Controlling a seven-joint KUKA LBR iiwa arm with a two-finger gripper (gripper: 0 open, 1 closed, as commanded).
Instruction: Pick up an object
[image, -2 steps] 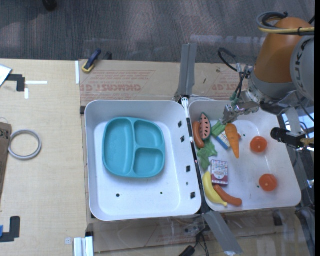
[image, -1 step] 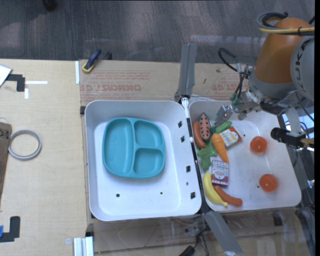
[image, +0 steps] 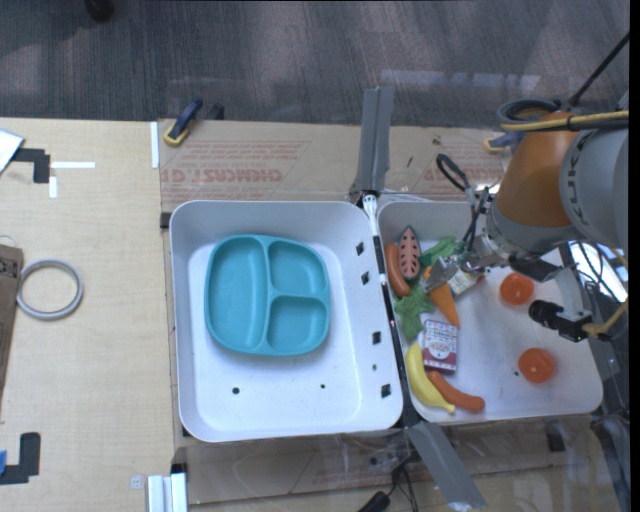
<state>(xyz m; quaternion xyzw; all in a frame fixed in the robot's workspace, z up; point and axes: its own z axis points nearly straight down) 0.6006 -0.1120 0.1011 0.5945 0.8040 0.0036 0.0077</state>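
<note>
My gripper (image: 452, 270) hangs low over the left part of the right bin (image: 570, 400), just above the top end of an orange carrot (image: 446, 303). Close around it lie a watermelon slice (image: 408, 254), a reddish sausage (image: 396, 272) and green leaves (image: 411, 308). Nearer the front are a small printed box (image: 440, 346), a yellow banana (image: 424, 382) and another orange piece (image: 462, 400). Two orange balls (image: 517, 290) (image: 537, 365) sit to the right. Nothing is visibly held.
The left bin (image: 200, 400) holds a teal divided plate (image: 268, 295). A metal divider (image: 375, 150) runs between the bins. A tape roll (image: 47, 288) lies on the bench at far left, and a blue and yellow tool (image: 184, 120) lies behind the left bin.
</note>
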